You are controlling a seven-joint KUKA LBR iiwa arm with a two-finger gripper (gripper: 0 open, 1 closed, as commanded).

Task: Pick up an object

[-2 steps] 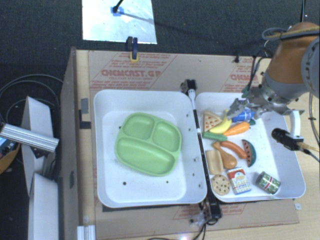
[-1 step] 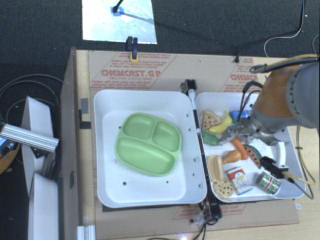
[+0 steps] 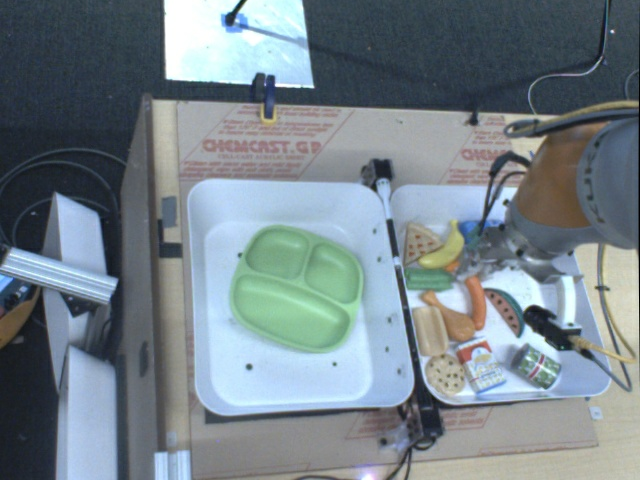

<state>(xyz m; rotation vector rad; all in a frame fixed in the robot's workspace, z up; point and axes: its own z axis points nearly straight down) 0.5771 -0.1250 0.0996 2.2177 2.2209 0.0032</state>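
"Over the right bin (image 3: pixel 592 386), toward its far half, where does the gripper (image 3: pixel 480 256) stand, and how is it set?"

"It hangs low at the right end of the banana (image 3: pixel 443 256). The grey wrist and the orange band cover it from above, so whether it is open or closed cannot be told. Nothing is seen held in it, and contact with the banana cannot be settled either."

"Which objects lie in that bin?"

"Along the left wall, far to near: a pizza slice (image 3: pixel 420 239), the banana, a green pod (image 3: pixel 430 280), a pale bun (image 3: pixel 430 331) and a cookie (image 3: pixel 445 374). Toward the middle: an orange carrot (image 3: pixel 476 303), a drumstick (image 3: pixel 456 320) just beside it, and a red-and-white carton (image 3: pixel 484 367) nearer the front. To the right: a watermelon slice (image 3: pixel 505 309) and a green can (image 3: pixel 537 366) near the front corner — both well clear of the gripper."

"What is hidden or hard to make out?"

"The bin's far right part lies beneath the arm — its contents cannot be read. The carton's print is too small to make out. The left bin (image 3: pixel 215 368) bears a green divided plate (image 3: pixel 297 287), fully in view and well apart from the gripper."
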